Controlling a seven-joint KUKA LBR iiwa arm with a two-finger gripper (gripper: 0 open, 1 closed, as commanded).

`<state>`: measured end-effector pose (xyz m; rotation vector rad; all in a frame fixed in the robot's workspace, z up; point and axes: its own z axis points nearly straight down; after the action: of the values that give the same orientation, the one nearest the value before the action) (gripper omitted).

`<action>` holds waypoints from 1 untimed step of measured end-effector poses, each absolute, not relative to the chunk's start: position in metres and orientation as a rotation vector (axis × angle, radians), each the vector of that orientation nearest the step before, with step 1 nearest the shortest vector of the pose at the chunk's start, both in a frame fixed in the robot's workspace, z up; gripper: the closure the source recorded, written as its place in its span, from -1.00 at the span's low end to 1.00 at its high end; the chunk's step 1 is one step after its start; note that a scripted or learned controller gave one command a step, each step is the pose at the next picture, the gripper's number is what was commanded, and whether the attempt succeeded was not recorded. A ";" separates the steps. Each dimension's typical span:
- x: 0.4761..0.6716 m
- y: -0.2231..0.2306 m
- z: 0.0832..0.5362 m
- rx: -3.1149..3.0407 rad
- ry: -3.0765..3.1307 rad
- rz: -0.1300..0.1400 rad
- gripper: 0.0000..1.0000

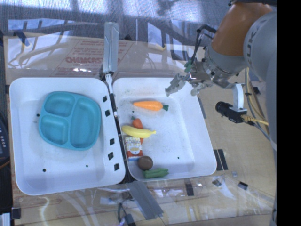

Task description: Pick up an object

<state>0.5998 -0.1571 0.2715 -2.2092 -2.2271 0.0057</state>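
The tool [184, 86] hangs with fingers spread wide and nothing between them, above the far right corner of the right white bin [197, 140]. Just below lies the orange plastic carrot [149, 105]; a yellow banana [138, 132] sits nearer the divider.

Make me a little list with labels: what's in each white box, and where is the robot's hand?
left bin: blue divided plate
right bin: carrot, banana, small carton, brown round thing, green vegetable
behind the banana: small orange-red thing, kind unclear
gripper: above the right bin's far right corner, fingers spread, nothing between them
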 end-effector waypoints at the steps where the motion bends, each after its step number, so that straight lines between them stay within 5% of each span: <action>1: 0.638 -0.129 0.144 -2.185 -2.249 0.009 -1.00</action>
<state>0.6376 -0.1287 0.1442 -2.1846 -2.2490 0.0090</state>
